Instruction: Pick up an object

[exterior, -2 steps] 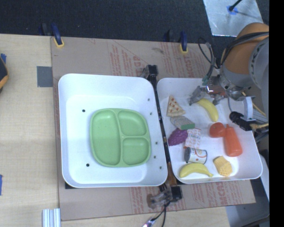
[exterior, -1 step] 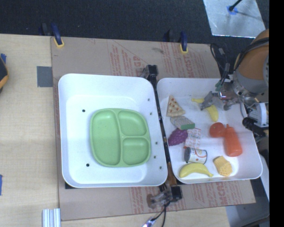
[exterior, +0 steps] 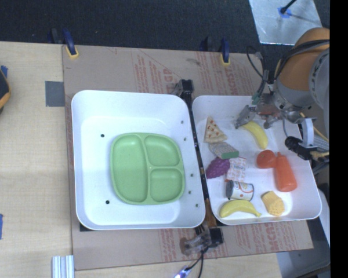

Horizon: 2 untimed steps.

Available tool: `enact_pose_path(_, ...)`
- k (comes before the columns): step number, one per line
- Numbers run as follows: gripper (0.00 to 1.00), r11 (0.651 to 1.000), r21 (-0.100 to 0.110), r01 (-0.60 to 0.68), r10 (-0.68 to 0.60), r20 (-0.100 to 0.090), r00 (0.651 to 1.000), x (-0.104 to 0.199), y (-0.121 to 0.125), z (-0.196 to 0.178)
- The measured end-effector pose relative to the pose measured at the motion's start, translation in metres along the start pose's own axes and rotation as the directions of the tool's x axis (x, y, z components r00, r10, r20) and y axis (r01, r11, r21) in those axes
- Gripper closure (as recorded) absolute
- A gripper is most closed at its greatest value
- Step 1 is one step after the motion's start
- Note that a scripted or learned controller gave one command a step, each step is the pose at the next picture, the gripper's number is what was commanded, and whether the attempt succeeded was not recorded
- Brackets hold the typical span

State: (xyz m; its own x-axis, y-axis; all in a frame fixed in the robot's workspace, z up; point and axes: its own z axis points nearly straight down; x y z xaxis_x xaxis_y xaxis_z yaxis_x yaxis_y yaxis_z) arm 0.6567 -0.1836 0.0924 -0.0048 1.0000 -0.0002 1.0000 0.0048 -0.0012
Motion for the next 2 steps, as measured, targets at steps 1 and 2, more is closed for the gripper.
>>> enact_pose_path(1,0.00,1.000,0.002,-0.002,0.002,-0.001,1.000,-0.029,-0.017,0.000)
enact_pose_path(2,0.00,1.000,0.001,0.001,-0.001,0.000,1.000,0.005,0.000,0.000)
